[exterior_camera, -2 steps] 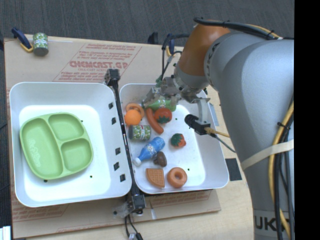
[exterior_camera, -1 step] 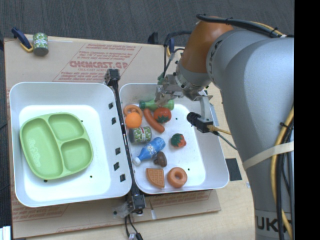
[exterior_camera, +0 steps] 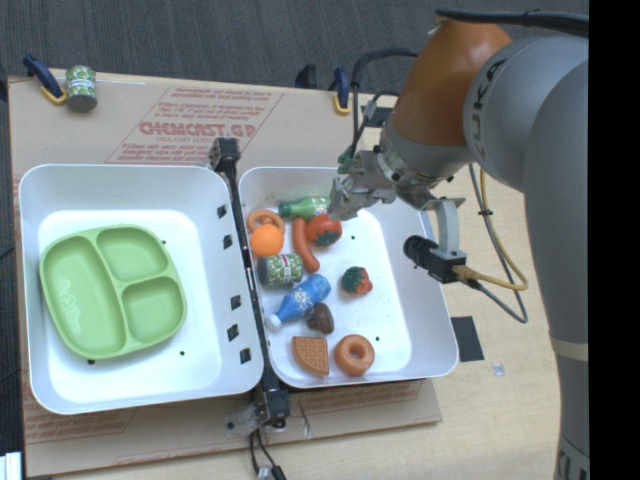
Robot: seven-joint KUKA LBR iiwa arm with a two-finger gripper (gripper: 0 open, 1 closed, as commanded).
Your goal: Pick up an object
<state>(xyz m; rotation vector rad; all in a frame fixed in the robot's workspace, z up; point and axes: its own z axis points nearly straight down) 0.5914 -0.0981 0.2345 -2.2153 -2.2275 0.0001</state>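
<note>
Gripper [exterior_camera: 340,206] hangs just above round red plastic tomato [exterior_camera: 324,229] in right white bin [exterior_camera: 432,320]; finger state perhaps hidden, cannot tell.

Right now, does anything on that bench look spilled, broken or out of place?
Nothing looks spilled or broken. The toy foods lie jumbled in the right bin, which seems intended. One oddity: a small green can sits by itself at the far left corner of the board, outside both bins. The green divided plate lies tidily in the left bin.
</note>
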